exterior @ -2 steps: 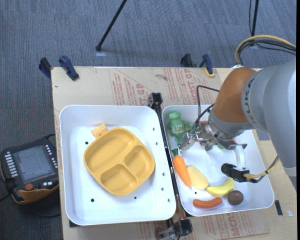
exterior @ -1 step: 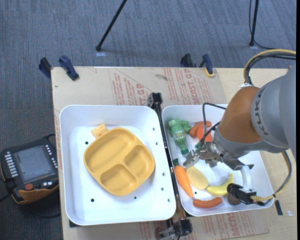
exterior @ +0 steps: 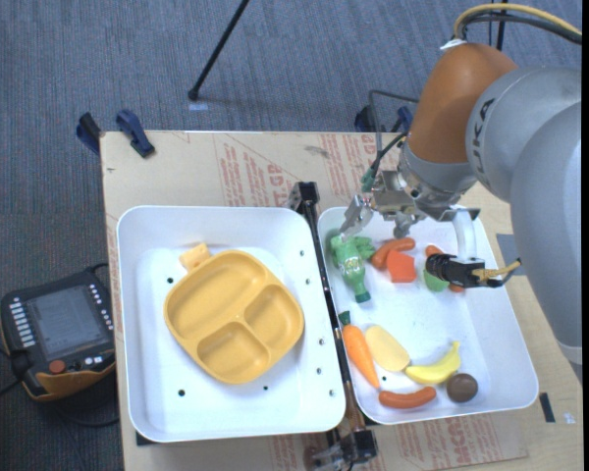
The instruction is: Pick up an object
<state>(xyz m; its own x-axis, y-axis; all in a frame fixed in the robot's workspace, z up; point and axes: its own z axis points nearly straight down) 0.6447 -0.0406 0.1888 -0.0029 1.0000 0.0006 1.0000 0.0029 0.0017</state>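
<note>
R bin, near end: sausage, brown ball, banana, pale wedge and carrot are laid close together. L bin is taken up by a yellow divided plate, tab pointed to far-left. Mid R bin: green bottle is laid by the wall next to L bin, orange block just beside it. Gripper is positioned over R bin's far end, right by the bottle's far tip. Claw state can't be told from this angle.
</note>
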